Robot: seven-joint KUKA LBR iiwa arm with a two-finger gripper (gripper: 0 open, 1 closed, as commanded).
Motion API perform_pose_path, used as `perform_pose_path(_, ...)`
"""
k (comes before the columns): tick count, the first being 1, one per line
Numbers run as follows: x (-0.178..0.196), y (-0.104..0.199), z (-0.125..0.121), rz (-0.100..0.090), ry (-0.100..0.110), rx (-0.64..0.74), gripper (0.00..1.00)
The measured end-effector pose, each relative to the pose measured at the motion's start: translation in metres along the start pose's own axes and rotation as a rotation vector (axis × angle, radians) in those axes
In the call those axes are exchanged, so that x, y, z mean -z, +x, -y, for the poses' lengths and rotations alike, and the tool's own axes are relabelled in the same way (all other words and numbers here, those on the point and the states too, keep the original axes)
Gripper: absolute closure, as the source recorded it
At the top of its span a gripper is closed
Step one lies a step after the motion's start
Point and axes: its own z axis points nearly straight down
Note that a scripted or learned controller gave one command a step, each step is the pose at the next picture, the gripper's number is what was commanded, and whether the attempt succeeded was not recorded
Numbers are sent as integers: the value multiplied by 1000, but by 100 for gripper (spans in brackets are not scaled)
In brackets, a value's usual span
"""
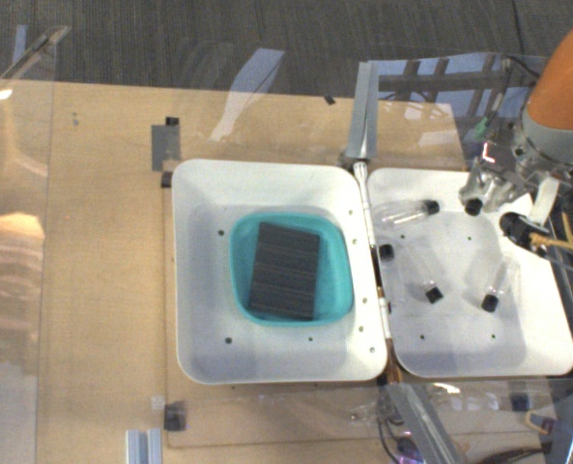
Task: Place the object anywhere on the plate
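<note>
A pale wooden bench (93, 259) meets dark, perhaps carpeted, floor (218, 13) under glare from clear panels.

No text, label, brand, number or sign can be read anywhere in the camera view. The dark grey ribbed rectangular block (285, 270) on the square teal plate (337, 259) bears only plain ridges, with no lettering. The two shallow white plastic bins (199, 346) carry no markings, and the light wooden counter (93, 259) is unmarked as well.
</note>
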Motion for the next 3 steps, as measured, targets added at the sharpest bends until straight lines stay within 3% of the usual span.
perform_pose_path(1,-44,24,86,-1,6,-27,100)
perform_pose_path(2,-18,101,86,-3,2,24,100)
perform_pose_path(3,-19,142,117,-3,4,234,100)
